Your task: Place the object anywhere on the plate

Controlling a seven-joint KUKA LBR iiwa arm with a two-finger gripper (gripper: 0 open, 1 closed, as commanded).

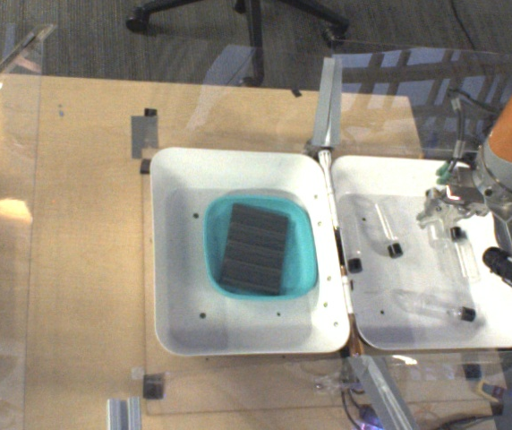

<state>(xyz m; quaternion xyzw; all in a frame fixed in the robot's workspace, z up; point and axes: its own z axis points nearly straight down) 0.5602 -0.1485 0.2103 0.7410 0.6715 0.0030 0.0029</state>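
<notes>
Dark ridged block (256,247) already on teal plate (302,267), left bin (175,240); gripper (448,200) over right bin (363,186), jaw state indiscernible.

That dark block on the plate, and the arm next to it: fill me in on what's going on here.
The dark ribbed block already lies flat on the teal plate in the left bin. The arm's end effector is over the right bin, among several clear tubes with black caps, apart from the plate. Nothing is visibly held.
</notes>
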